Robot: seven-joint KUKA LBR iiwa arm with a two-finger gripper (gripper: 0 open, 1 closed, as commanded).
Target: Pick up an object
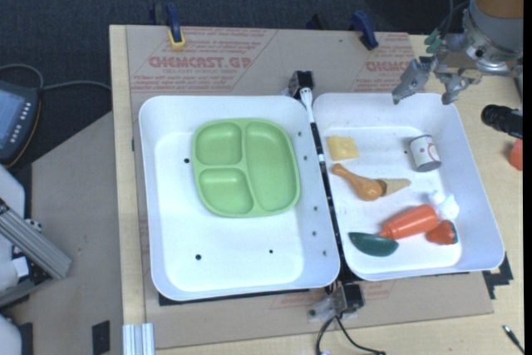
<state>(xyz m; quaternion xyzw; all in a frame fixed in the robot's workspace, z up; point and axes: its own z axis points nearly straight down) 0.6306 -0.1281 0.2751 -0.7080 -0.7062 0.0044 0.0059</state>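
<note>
My gripper [429, 89] hangs open above the far edge of the right bin [474, 179], with nothing between its fingers. Below it in that bin lie a small silver can [424, 152], a yellow cheese-like block [343, 148], an orange-brown spoon-shaped toy [368, 183], an orange bottle with a white cap [413, 220], a red piece [441, 234] and a dark green piece [373, 244]. The can is the nearest to the gripper, a little toward the front of it.
The left bin [166, 204] holds a green divided plate [246, 167]. Blue clamps [362, 27] grip the far edge of the cardboard base. A black divider strip [320, 170] runs between the bins. A tablet-like device [15, 120] sits off the bench at left.
</note>
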